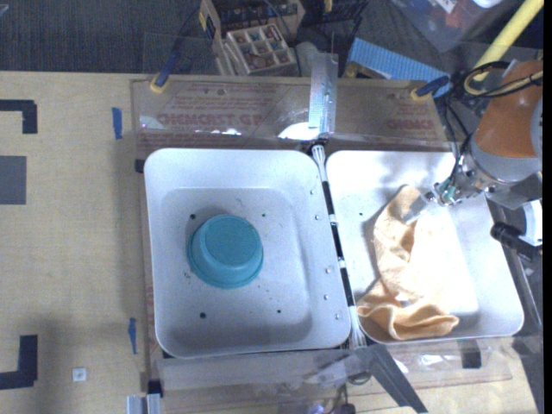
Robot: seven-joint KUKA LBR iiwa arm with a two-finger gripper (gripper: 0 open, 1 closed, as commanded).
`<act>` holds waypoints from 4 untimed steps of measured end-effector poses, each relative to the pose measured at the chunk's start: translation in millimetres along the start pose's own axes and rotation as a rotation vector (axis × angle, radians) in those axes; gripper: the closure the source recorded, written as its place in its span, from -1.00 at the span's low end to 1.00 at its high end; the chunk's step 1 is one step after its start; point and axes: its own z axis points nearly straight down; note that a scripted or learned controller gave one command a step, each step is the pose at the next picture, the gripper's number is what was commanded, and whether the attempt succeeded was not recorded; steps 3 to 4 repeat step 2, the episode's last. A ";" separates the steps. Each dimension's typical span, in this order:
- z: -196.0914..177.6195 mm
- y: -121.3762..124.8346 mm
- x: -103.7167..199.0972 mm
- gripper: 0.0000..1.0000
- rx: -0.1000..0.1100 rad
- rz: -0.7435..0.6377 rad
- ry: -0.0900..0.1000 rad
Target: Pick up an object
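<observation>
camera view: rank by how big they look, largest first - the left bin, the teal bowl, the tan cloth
1. left bin, by far the largest.
2. tan cloth, crumpled in the right bin, longer than the bowl is wide.
3. teal bowl, smallest, though not far behind the cloth.

Left bin (164, 179): white plastic, smooth, slight sheen, few dark specks. Right bin (362, 175): same white plastic, brighter glare on floor. Bowl (226, 250): teal plastic, smooth, mostly matt. Cloth (401, 274): pale orange-tan fabric, soft, crumpled, matt, folds showing. Desk (69, 231): light wood-look top, matt, fine grain. Strip between bins (323, 102): bare metal, shiny. Panel behind bins (216, 115): clear plastic, glossy, reflections over it. Arm (509, 132): orange band glossy, grey shell smooth. Pincer (444, 192): metal-looking, small, detail unclear.
</observation>
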 end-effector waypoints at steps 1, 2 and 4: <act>14.6 24.3 43.7 -1.00 -0.003 -0.022 -0.001; 2.6 25.0 41.7 1.00 -0.009 -0.018 -0.004; 2.6 25.0 41.7 1.00 -0.009 -0.018 -0.004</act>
